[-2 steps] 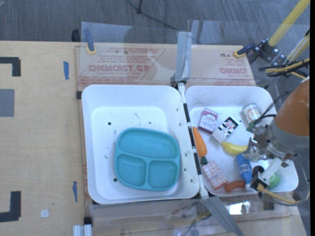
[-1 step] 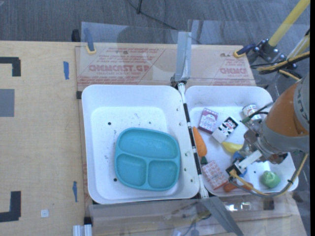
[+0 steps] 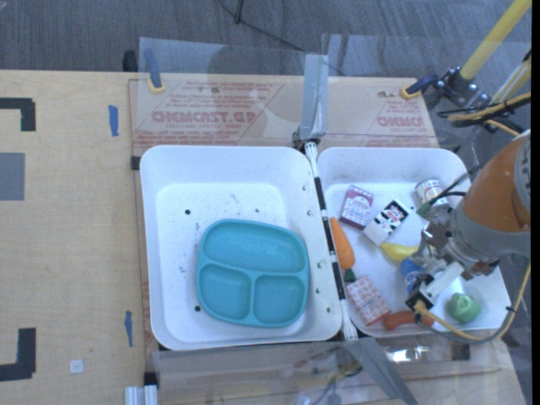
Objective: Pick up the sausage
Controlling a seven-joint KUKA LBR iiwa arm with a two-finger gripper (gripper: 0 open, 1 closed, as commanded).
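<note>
The sausage (image 3: 396,320) is a short reddish-brown piece lying near the front edge of the right bin (image 3: 384,160). My gripper (image 3: 424,261) hangs over the right half of that bin, a little behind and to the right of the sausage. It sits close above a yellow banana-shaped toy (image 3: 396,251) and a small blue item (image 3: 411,270). The wrist covers the fingertips. Nothing is seen held.
The right bin also holds a purple carton (image 3: 358,206), a black-and-white box (image 3: 389,218), a tin can (image 3: 428,191), an orange carrot (image 3: 341,245), a pink checked packet (image 3: 366,298) and a green toy (image 3: 462,306). A teal divided plate (image 3: 251,270) lies in the left bin (image 3: 169,226).
</note>
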